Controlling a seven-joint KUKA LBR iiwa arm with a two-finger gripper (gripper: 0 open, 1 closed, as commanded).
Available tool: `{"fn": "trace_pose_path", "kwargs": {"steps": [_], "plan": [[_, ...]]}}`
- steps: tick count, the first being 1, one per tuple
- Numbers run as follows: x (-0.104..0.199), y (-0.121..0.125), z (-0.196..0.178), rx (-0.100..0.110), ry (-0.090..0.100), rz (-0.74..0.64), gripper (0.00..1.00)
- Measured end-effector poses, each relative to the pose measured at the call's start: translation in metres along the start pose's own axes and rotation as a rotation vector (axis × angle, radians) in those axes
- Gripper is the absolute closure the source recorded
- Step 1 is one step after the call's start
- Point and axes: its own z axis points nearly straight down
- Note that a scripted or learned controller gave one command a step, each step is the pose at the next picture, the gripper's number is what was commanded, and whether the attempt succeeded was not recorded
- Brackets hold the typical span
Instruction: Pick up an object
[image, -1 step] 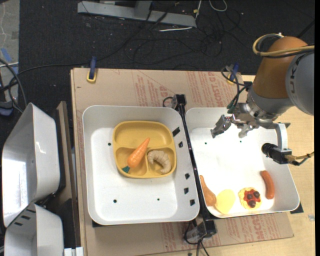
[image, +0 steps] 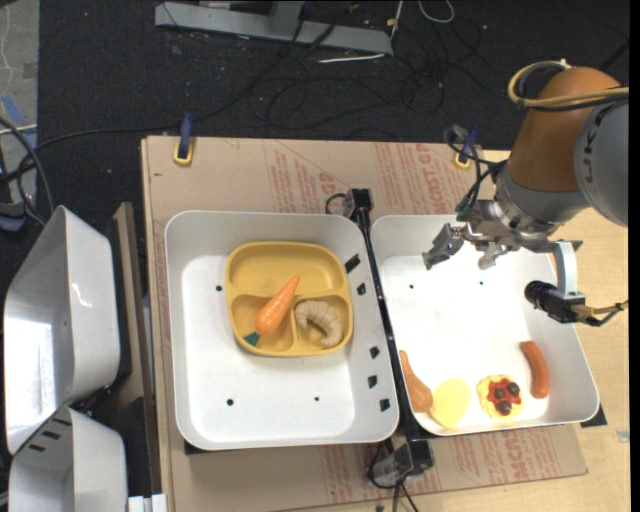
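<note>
Two bins (image: 200, 330), carrot (image: 277, 305) in yellow tray (image: 245, 270), gripper (image: 467, 249) spread apart, holding nothing

Arm: I see it entering from the right, orange band above grey wrist, at upper right | Wrist: angled down and to the left | Gripper (image: 466, 249): two fingers spread apart, tips pointing down-left, nothing between them | Contact: none visible; I read the fingers as hanging free
</note>
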Motion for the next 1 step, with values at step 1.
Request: {"fn": "trace_pose_path", "kwargs": {"steps": [1], "plan": [[-0.0002, 0.0071, 0.0465, 0.003, 0.0, 0.001, 0.0]]}}
